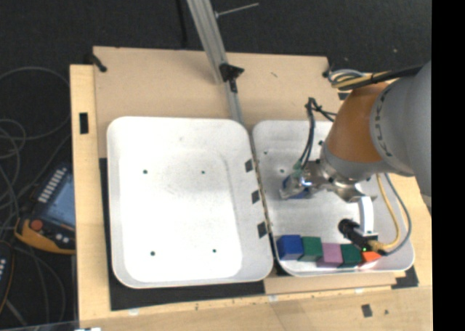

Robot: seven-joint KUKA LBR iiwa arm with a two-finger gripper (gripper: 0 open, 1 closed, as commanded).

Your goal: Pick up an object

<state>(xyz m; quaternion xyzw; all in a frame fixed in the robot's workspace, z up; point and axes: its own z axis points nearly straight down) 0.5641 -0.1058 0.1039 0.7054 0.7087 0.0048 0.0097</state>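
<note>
The gripper (294, 186) is seen low in the right bin (280, 141); its jaw state cannot be told. Blue (289, 246), green (312, 247) and purple (331, 253) blocks are lined at six o'clock. No writing is readable.

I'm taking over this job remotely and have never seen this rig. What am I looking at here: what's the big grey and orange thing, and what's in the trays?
One camera looks down at a slant on a bench. The grey and orange shape is the robot arm, reaching in from the right. Its hand hangs low over the right bin. I cannot tell whether it holds anything. Along that bin's near edge sit small blocks: blue, green, purple, another green. The left bin sits beside it.
</note>
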